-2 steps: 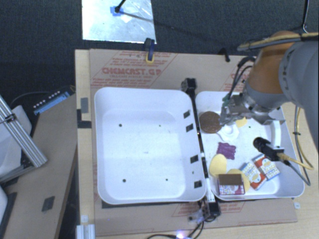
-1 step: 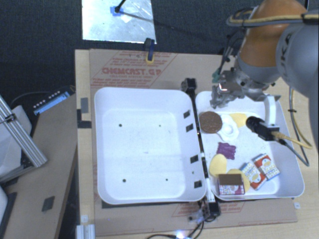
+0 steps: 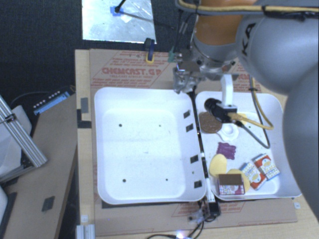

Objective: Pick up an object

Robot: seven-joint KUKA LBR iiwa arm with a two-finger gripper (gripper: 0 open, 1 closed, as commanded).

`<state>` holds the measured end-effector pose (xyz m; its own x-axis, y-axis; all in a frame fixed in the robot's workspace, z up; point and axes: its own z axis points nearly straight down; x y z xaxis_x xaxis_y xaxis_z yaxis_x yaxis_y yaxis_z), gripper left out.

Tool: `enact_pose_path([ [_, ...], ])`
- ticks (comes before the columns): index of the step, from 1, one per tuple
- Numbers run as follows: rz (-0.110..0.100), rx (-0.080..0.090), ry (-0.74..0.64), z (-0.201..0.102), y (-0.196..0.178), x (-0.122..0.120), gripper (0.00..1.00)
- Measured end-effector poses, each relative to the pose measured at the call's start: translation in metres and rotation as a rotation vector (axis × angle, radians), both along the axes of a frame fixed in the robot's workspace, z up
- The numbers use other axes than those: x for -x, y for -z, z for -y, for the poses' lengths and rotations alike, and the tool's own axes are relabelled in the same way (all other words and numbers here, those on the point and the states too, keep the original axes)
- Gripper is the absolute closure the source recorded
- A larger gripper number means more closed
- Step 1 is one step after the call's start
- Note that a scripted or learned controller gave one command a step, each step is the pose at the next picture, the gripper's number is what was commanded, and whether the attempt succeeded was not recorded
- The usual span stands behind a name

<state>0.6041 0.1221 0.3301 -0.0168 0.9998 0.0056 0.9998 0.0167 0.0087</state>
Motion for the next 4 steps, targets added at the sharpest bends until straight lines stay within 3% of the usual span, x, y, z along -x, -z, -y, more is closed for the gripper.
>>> enact_pose_path([
  [1,-0.004,0.006,0.007,0.009,-0.008,0.0,1.0],
  [2,-0.01,0.004,0.008,-0.041,-0.004,0.051,1.0],
  [3,-0.023,0.008,0.008,-0.075,0.112,0.103,1.0],
  [4,0.008,-0.003,0.008,-0.115,-0.033,0.074,1.0],
])
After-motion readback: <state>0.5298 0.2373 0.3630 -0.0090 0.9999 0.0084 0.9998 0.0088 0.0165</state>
